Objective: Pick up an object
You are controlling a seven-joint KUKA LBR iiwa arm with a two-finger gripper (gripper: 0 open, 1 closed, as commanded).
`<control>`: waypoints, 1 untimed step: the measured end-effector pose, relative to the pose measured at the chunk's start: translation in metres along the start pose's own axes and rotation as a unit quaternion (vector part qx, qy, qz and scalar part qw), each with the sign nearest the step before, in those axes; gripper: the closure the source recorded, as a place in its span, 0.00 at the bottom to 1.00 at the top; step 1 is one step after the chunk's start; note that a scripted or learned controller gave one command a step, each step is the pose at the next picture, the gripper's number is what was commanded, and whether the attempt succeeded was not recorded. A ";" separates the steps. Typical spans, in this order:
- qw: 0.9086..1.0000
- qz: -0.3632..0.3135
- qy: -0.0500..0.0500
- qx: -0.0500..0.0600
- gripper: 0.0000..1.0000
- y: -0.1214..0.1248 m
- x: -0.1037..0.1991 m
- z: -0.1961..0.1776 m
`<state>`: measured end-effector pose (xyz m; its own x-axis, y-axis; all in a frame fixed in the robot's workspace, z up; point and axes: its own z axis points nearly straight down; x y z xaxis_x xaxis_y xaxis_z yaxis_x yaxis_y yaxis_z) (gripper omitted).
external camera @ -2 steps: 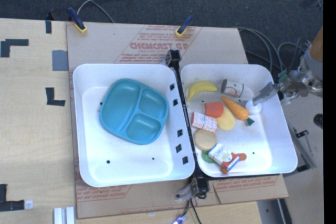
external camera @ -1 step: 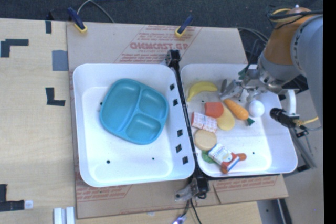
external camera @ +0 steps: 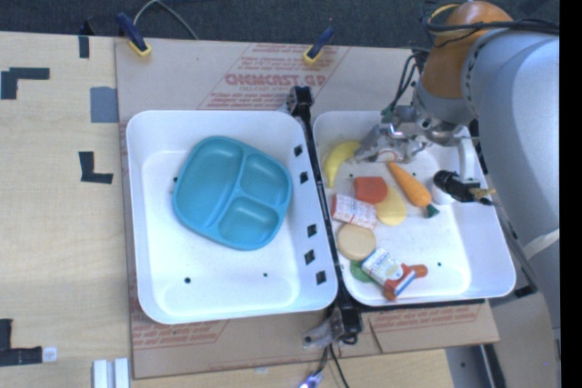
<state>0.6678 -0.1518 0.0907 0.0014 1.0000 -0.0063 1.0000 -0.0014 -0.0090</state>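
Camera view has the gripper point(external camera: 386, 144) low over the banana point(external camera: 337, 160) and carrot point(external camera: 410, 184), jaws' state unclear; crowded toys risk a glancing miss.

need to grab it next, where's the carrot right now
The carrot lies in the right bin, toward its far right part, slanting just below the gripper, with the red block to its left.

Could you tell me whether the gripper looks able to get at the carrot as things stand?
Probably yes. The gripper hovers in the right bin just above the carrot, which lies uncovered with nothing on top of it.
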 end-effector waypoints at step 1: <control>1.000 -0.001 0.002 -0.006 0.00 -0.027 0.009 0.004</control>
<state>0.6405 -0.1432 0.0864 -0.0004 1.0000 -0.0029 1.0000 0.0004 0.0024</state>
